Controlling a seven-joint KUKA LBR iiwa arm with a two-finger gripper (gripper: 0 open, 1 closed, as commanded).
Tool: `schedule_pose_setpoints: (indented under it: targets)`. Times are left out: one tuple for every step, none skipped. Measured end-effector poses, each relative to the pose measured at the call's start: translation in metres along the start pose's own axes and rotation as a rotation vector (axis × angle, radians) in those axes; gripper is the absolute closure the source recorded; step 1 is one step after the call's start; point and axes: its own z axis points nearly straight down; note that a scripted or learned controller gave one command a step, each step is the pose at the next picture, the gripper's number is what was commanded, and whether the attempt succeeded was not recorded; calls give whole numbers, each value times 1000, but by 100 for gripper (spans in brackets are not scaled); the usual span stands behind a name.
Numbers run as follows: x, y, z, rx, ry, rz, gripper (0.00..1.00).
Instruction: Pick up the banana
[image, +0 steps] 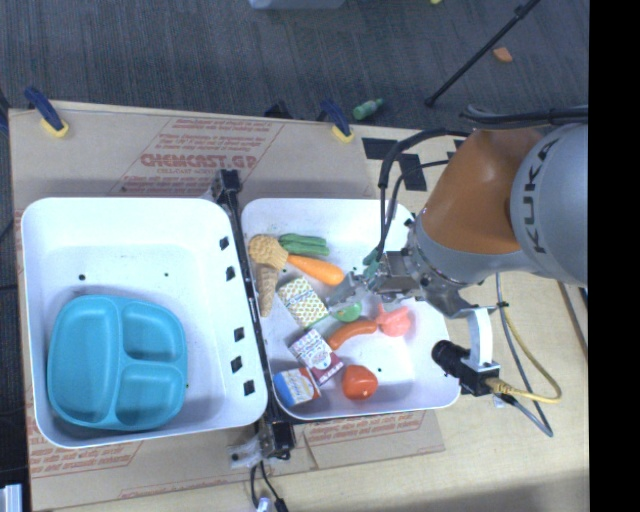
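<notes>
Gripper (358, 287) is sitting low over the middle of the right bin (425, 400), arm (500, 205) reaching in from the right with its orange band blocking the bin's far right corner. Can't tell the gripper's state, the metal tip is too small and dark against the clutter.

Banana: nothing clearly reading as one. No yellow curved fruit in either bin. Closest candidate is the tan cone-like piece (266, 268) lying against the right bin's left wall, but that is looking more like an ice-cream cone toy. Possibly the banana is hiding under the wrist; can't confirm.

Near the tip: carrot (315, 268) lying just left, green beans (303, 243) beyond it, a small green piece (349, 312) and an orange-red chili-shaped item (354, 332) just below, a pink lump (396, 322) beside that. Small cartons (303, 300) are piling up in the middle, a tomato (360, 382) sitting near the front wall.

Left bin (40, 225) is holding a blue divided tray (118, 358), probably the drop spot.

Judging it as searching or descending, nothing between the tip and any item that I can verify as grasped.
</notes>
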Motion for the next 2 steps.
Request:
schedule_pose_setpoints:
  targets:
    - [73,-2,40,1,-1,39,0]
    - [121,36,49,-1,-1,-63,0]
